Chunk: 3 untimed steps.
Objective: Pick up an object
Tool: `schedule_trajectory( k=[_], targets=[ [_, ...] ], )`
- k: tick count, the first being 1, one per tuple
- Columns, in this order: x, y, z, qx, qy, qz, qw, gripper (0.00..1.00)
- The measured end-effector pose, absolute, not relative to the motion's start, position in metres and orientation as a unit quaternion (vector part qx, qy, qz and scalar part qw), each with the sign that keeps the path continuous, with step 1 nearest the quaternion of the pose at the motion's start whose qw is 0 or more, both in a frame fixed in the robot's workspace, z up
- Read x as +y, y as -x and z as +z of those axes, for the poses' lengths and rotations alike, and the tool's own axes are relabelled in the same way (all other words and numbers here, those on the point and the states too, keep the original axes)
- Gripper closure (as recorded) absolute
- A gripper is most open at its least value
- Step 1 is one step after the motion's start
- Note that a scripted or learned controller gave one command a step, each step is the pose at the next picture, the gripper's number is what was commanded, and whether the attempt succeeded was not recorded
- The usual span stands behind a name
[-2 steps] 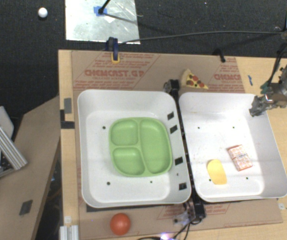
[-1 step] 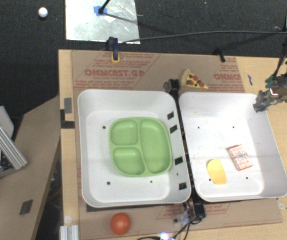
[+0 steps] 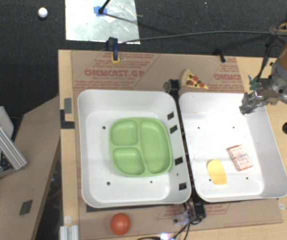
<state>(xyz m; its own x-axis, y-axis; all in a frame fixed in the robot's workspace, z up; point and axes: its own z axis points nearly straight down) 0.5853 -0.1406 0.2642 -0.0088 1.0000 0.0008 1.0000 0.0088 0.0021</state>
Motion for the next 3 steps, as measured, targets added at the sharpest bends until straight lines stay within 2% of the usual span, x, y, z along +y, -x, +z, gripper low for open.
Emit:
schedule_trajectory(
  k=[2,3],
  targets=[
    [-0.051,-0.573,0.244,0.71,-0.704,0.0006,-0.001,1.0],
    [-0.005,-0.559,0.237,0.71,-0.704,0.0003,-0.001,1.0]
  ],
)
